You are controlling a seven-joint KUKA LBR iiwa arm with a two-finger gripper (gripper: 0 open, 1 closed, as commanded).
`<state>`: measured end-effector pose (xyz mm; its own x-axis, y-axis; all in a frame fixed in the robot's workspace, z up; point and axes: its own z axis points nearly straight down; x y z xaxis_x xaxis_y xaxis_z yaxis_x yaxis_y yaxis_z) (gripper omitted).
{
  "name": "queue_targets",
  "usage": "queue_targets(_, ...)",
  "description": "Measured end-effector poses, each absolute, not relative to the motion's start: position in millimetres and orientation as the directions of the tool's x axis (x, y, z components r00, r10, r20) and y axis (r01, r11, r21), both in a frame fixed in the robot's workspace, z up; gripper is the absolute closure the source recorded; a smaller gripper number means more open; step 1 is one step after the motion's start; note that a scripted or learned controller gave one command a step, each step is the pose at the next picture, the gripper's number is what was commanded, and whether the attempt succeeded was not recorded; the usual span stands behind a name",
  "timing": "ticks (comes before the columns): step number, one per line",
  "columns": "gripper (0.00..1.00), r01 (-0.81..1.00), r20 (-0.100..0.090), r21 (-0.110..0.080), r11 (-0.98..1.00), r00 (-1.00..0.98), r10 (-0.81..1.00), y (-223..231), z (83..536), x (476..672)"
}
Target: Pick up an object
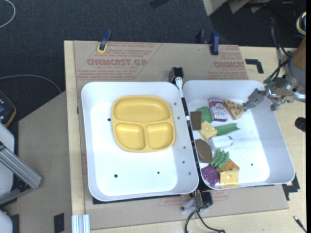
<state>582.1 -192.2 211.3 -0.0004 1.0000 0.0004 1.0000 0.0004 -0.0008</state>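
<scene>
The bench carries 2 white bins: the left bin (97,169) holds 1 yellow 3-compartment tray (144,122), and the right bin (272,149) holds a loose cluster of small toy food pieces along its left half. The arm (296,76) enters from the right, and the gripper (256,99) hangs over the upper right part of the right bin with its fingers spread moderately and nothing between them. The step in hand appears to be the approach: no piece is grasped yet. The nearest candidate is the waffle-patterned wedge (235,108), just beside the fingertips and touching the dark red packet (218,109). The next move calls for lowering the fingers astride 1 piece and closing. Obstructions: the pieces lie close together, so a descent may strike a neighbour. Further off lie the green strip (226,128), the yellow cheese block (208,130), the brown oval (204,151) and the purple piece (210,174); their exact identities are hard to confirm at this resolution.
</scene>
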Motion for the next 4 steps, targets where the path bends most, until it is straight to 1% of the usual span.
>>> queue_targets(1,0.00,1.000,0.002,-0.006,-0.001,0.001,1.000,-199,157,588.2)
queue_targets(2,0.00,1.000,0.002,-0.007,0.000,0.000,1.000,-198,93,586.9)
queue_targets(3,0.00,1.000,0.001,0.002,0.000,0.000,1.000,-198,86,588.6)
queue_targets(4,1.00,1.000,-0.001,0.004,0.000,0.000,1.000,-198,97,588.9)
